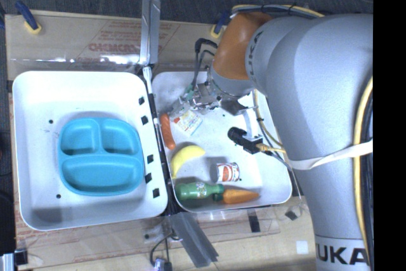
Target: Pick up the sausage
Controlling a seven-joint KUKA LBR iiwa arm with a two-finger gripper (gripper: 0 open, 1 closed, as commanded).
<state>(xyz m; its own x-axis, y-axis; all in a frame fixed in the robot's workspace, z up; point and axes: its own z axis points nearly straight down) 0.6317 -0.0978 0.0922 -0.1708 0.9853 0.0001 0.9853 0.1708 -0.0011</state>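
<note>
Orange-red sausage (167, 131) lies along the right bin's (279, 190) left wall, just above the lemon (186, 157); probably light, smooth, slightly slippery, best pinched across its middle; gripper (193, 100) hovers near its upper end, its opening impossible to tell.

A: Arm (304, 73) comes in from the right over the right bin (276, 190). Gripper (190, 108) sits low at the bin's upper-left, just beside the sausage (167, 131).

B: Sausage position?

A: Along the bin's left wall, nothing gripping it. Below it: yellow lemon (186, 157), small can (228, 172), green bottle (198, 191), carrot (240, 196) touching the bottle's end.

B: Left bin?

A: Left bin (38, 98) holds a blue divided tray (100, 156), flat on the floor.
</note>
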